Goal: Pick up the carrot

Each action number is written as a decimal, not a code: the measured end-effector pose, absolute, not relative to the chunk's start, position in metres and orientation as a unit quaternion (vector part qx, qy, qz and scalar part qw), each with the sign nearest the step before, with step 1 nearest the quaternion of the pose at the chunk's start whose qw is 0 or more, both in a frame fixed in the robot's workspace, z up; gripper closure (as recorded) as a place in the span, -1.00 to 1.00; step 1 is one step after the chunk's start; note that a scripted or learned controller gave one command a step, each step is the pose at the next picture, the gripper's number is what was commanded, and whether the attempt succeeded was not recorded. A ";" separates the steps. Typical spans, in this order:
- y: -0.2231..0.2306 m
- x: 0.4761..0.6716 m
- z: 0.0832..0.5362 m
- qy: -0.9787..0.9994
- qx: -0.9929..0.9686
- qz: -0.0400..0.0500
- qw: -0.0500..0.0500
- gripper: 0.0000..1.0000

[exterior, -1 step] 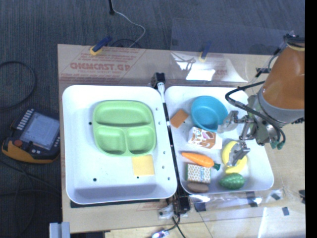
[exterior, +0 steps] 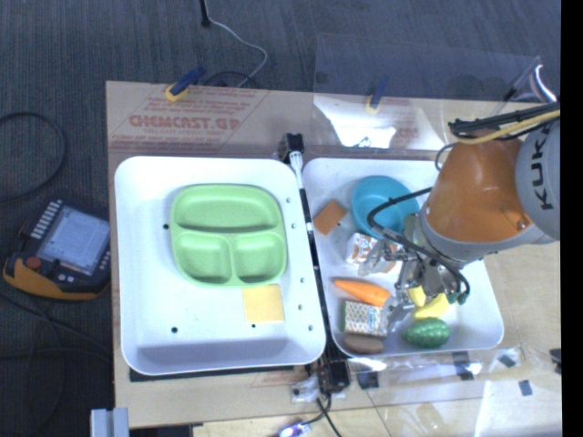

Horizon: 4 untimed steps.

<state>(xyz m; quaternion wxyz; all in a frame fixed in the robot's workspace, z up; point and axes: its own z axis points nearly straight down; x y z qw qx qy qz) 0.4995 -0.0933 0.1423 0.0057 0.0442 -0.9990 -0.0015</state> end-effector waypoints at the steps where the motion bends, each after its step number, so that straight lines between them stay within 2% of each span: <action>1: -0.098 0.501 0.094 -0.998 -0.061 0.000 -0.002 -1.00; 2: -0.098 0.501 0.094 -0.980 -0.197 0.002 -0.005 -1.00; 3: -0.092 0.607 0.096 -0.951 -0.309 -0.004 -0.010 -1.00; 4: -0.099 0.566 0.097 -0.919 -0.393 -0.007 -0.014 -1.00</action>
